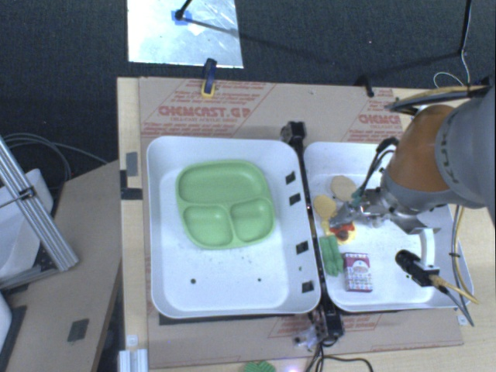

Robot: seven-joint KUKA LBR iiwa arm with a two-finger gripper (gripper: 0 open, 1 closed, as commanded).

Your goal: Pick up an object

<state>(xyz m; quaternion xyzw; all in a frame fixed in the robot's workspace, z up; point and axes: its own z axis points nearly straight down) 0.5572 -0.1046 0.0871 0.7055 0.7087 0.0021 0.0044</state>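
Observation:
The right bin [434, 297] holds several small objects. A beige rounded piece [343, 185] lies near its back left, with a yellow piece [325, 206] just in front of it. A small red object [341, 227] sits below that, then a green object [331, 254] by the left wall and a red-and-white box [357, 273] toward the front. My gripper [355, 210] is low in this bin, right at the red object and the yellow piece. The wrist hides how it meets them.
The left bin [167, 285] holds a green divided tray [225, 204]. A black divider with clips [301, 200] runs between the two bins. The grey arm with its orange band [422, 161] covers the right bin's back right part.

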